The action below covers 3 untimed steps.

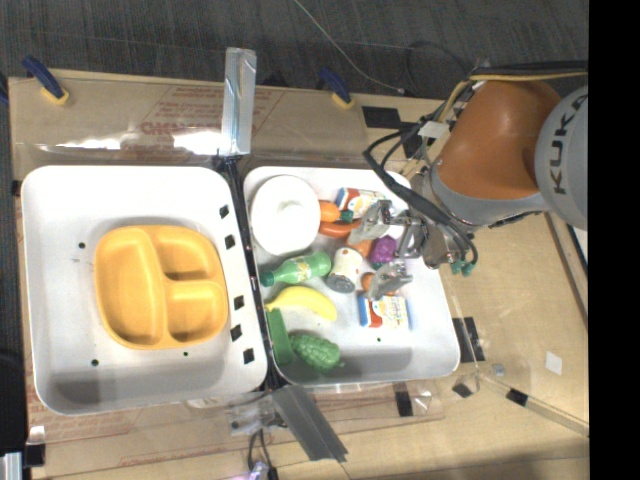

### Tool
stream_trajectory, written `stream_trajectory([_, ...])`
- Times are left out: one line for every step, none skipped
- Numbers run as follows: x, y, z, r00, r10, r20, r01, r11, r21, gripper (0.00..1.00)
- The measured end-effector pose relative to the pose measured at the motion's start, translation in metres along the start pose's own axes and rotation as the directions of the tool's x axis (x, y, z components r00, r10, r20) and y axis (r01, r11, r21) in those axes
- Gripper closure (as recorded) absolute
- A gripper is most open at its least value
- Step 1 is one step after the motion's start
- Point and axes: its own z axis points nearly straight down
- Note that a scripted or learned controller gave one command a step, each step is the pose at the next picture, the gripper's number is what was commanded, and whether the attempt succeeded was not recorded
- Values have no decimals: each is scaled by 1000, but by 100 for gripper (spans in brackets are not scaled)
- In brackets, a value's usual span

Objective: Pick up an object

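Purple object [384, 249] lies just beside your gripper [392, 240], which the arm [500, 148] lowers from the right into the right bin [430, 353]; whether it is clamped cannot be told.

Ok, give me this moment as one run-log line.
arm: over right bin | tool: low among toys beside purple toy | grasp: none seen | left bin: yellow tray
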Motion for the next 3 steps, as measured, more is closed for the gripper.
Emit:
stream_trajectory([-45, -36, 123, 996, -85, -8, 85, 996, -5, 0])
stream_trajectory([-54, -36, 122, 991, -131, 6, 131, 991, 1, 0])
stream_trajectory([1, -50, 123, 997, -82, 2, 82, 997, -2, 0])
